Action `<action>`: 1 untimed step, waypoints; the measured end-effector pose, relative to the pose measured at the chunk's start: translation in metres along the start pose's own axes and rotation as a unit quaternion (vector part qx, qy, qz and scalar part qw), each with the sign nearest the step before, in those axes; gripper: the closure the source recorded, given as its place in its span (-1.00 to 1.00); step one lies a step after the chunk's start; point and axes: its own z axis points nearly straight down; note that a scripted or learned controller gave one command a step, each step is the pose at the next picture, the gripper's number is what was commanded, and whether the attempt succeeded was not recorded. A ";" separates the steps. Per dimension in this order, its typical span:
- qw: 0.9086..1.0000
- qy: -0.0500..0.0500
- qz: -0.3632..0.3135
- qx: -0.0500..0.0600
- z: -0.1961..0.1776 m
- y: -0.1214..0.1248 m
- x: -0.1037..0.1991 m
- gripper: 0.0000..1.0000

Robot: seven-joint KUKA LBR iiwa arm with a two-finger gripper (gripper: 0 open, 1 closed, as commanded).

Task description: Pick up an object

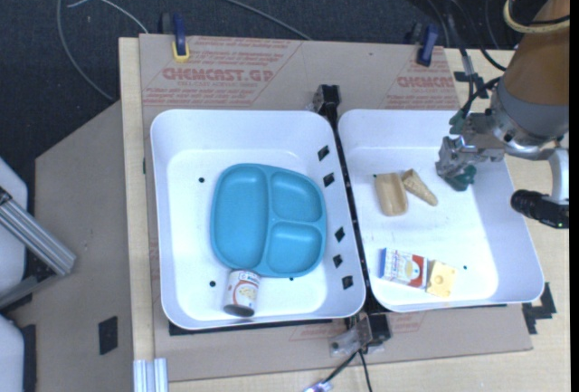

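Note:
The right bin (507,241) holds a tan bread slice (391,194) and a tan wedge (420,187) near its middle. A small printed carton (402,267) and a yellow cheese piece (441,279) lie near its front edge. My gripper (457,167) hangs over the upper right part of this bin, a short way right of the wedge and apart from it. In the left bin (172,200) lie a blue divided plate (268,220) and a small can (242,292) on its side at the front.
A black divider with clips (336,191) runs between the two bins. Blue clamps (181,35) hold the cardboard base at the back. A black part of the arm (541,206) juts over the right bin's right rim.

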 end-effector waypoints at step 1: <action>1.000 0.001 0.000 0.002 0.006 0.009 0.058 1.00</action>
